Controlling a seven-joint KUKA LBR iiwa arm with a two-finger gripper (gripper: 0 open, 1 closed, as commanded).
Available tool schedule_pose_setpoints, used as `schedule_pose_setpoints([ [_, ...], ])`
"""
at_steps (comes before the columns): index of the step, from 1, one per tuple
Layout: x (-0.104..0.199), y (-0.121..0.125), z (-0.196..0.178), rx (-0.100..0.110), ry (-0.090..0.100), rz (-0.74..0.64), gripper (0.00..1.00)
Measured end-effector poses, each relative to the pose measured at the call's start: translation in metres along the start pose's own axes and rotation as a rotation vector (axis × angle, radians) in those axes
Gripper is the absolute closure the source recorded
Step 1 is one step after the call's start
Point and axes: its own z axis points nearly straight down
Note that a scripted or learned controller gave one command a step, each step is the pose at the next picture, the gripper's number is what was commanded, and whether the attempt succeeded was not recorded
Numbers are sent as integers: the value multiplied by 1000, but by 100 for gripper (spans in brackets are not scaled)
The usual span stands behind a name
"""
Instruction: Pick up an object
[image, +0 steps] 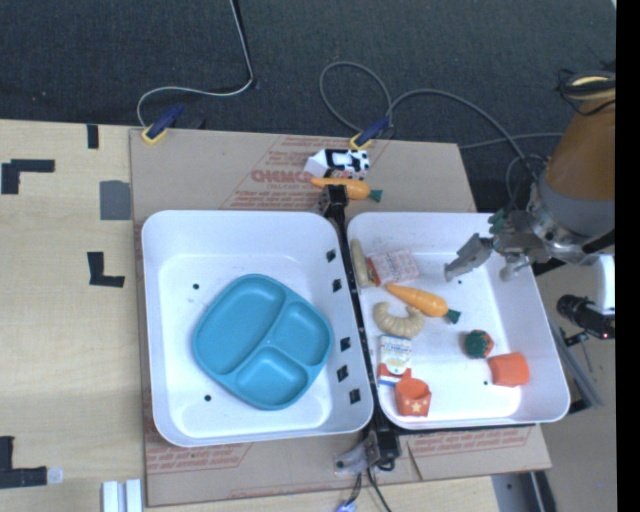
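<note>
Arm enters from the right, wrist over the right bin's (548, 330) far right rim. Gripper (482, 254) extends leftward above the bin's upper part — fingers spread, nothing between them. Carrot (420, 299) lies below-left of the fingertips — apart, on the bin floor.

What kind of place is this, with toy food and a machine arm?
Probably a robotics lab's test bench: two white bins on taped-down cardboard, toy food such as a plastic carrot, and a robot arm whose hand hangs over one bin.
</note>
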Motion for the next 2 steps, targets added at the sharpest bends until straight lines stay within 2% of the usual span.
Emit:
schedule_pose_setpoints([
  [1, 55, -2, 119, 3, 1, -1, 0],
  [2, 44, 51, 154, -3, 0, -1, 0],
])
